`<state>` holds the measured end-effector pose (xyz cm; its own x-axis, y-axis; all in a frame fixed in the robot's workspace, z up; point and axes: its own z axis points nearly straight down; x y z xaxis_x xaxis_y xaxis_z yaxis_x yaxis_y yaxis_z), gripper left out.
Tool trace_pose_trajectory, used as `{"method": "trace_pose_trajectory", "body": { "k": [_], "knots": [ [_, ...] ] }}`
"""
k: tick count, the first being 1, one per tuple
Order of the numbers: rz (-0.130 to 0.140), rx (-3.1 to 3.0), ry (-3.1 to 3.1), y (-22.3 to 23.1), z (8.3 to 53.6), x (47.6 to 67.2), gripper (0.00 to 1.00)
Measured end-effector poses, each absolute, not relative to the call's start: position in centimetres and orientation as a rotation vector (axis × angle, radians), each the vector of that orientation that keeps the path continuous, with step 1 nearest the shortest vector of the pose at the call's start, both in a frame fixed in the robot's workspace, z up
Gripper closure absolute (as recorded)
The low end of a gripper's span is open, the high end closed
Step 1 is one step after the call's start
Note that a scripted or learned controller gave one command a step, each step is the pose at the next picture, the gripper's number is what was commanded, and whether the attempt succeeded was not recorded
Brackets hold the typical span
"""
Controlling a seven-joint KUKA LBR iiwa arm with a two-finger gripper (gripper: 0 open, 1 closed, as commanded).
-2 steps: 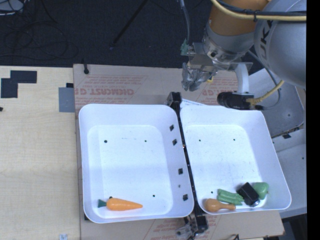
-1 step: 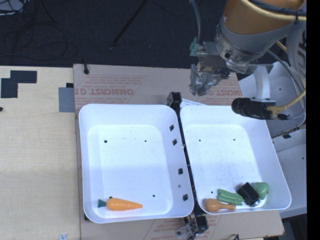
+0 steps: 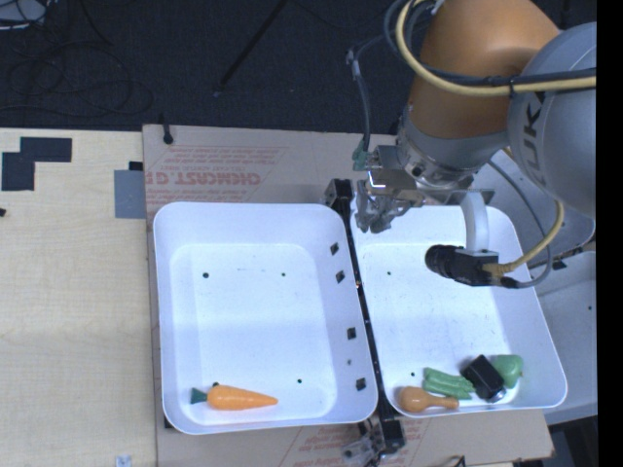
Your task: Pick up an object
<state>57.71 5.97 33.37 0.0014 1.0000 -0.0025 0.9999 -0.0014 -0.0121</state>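
1. The grey arm with the orange band (image 3: 482, 42) is reaching in from the right and hanging its two-finger gripper (image 3: 375, 217) over the far edge of the right shallow white plastic bin (image 3: 545, 343), close to the black divider where the two bins meet.
2. The gripper is sitting at the upper left corner of that bin; whether it is open or closed cannot be told, as the metal parts are blurring together, and nothing is showing in its grasp.
3. A black cylindrical attachment (image 3: 459, 264) is sticking out from the wrist on a pale bracket, just right of and below the gripper, over the bin floor.
4. Well below the gripper and to its right, at the near edge of the right bin, a cluster of toys is lying together: a small orange pear-shaped plastic piece (image 3: 425, 400), a green plastic pea pod (image 3: 448, 383) touching it, a small black block (image 3: 483, 377) lying tilted against the pod, and a rounded green plastic piece (image 3: 508, 366) just beyond the block.
5. Well below the gripper and to its left, an orange plastic carrot with a dark green stub (image 3: 237, 397) is lying on its side near the near edge of the left shallow white plastic bin (image 3: 170, 236), apart from everything else.
6. Both bins are resting on a brown cardboard sheet (image 3: 243, 159) on the bench.
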Motion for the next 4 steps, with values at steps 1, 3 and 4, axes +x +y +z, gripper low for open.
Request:
{"method": "trace_pose_trajectory", "body": {
  "k": [1, 3, 4],
  "knots": [
    [-0.001, -2.225, -2.219, 4.7, 38.3, 55.9, 1.0],
    [0.009, -2.219, -2.217, 8.0, 42.6, 52.4, 1.0],
    [0.008, -2.216, -2.224, 9.1, 41.2, 54.7, 1.0]
  ]
}}
